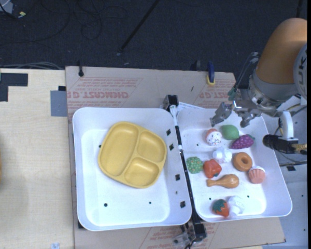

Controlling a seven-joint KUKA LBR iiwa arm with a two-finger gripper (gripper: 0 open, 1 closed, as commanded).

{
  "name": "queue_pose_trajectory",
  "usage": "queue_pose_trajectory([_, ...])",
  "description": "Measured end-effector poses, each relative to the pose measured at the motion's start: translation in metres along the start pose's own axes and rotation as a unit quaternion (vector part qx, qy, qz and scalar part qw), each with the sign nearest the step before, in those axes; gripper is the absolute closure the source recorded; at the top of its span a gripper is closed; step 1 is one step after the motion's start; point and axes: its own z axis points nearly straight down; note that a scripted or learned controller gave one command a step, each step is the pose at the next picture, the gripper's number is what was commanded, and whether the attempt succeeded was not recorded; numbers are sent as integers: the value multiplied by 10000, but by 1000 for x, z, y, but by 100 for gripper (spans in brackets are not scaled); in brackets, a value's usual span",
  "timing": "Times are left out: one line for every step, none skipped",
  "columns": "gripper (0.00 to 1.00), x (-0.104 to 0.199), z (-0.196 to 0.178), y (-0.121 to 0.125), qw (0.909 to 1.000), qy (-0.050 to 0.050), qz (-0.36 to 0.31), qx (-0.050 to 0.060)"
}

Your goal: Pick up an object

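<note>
The arm's upper part is cut off at the right edge. The gripper (231, 116) hangs over the far end of the right bin (280, 201) with its fingers spread wide and nothing between them. Just near of it lie a green ball (229, 132), a speckled white egg (213, 137) and purple grapes (242, 141). Farther toward the near end sit a doughnut (242, 162), a drumstick (223, 181) and a pink cupcake (257, 175). The left bin (88, 201) holds a yellow divided plate (132, 153).
</note>
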Motion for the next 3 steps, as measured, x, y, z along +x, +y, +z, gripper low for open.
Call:
queue_pose_trajectory([100,-1,-10,0,10000,5,0,3])
queue_pose_trajectory([100,77,50,-21,10000,14,-14,36])
queue_pose_trajectory([100,112,-84,-60,10000,15,-17,-44])
